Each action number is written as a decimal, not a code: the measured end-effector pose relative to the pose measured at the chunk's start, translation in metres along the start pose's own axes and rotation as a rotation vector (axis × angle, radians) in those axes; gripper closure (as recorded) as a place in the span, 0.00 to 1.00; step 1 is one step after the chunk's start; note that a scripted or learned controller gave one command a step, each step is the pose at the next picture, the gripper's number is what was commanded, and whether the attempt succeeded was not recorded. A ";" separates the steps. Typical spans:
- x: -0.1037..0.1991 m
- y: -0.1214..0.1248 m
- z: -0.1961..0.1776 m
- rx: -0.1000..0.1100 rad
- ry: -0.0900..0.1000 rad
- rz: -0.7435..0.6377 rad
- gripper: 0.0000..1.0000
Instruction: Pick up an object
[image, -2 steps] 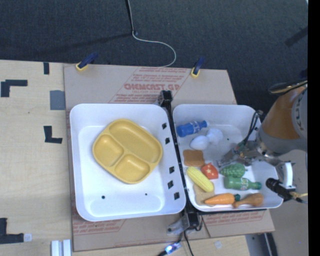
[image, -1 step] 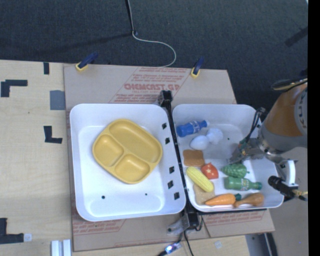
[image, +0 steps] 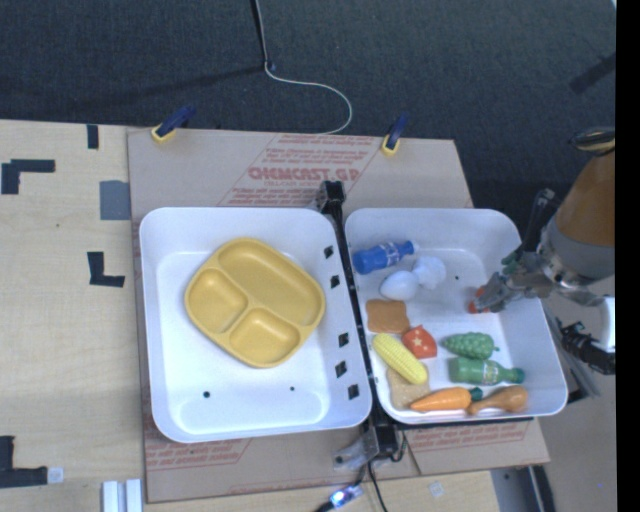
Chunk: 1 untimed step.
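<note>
Objects: a heap of toy food sits in the right bin (image: 455, 222), all of it lying on the bin floor, nothing lifted.
Blue bottle (image: 382, 256): on its side at the far left of that bin, close to the divider.
White pieces (image: 412, 279): two pale lumps just in front of the bottle, touching each other.
Toast slice (image: 387, 316): flat, brown, below the white pieces.
Corn cob (image: 400, 358): yellow, slanting towards the near edge, just beside a red piece (image: 421, 343).
Green items: a bumpy green vegetable (image: 470, 346) and, nearer the viewer, a green bottle (image: 483, 373) on its side.
Carrot (image: 440, 402): orange, along the near wall, with an orange-brown piece (image: 505, 400) to its right.
Hand (image: 490, 298): low over the right side of the right bin, near the right wall, pointing left towards the pile; a reddish tip shows, and I cannot tell whether the fingers are apart or together.
Arm (image: 588, 215): grey with the orange band, coming in from the right.
Left bin (image: 170, 330): holds a yellow sectioned plate (image: 254, 300), tilted diagonally.
Worktop (image: 60, 300): pale wood, cardboard sheet under both bins.
</note>
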<state>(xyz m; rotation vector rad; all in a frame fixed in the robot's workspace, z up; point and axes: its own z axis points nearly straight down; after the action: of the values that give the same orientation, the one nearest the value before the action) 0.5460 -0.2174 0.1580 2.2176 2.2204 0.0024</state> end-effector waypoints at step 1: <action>0.007 0.000 -0.061 0.000 0.000 -0.001 1.00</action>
<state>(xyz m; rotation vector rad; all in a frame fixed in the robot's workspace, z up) 0.5454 -0.2102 0.2188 2.2162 2.2213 0.0026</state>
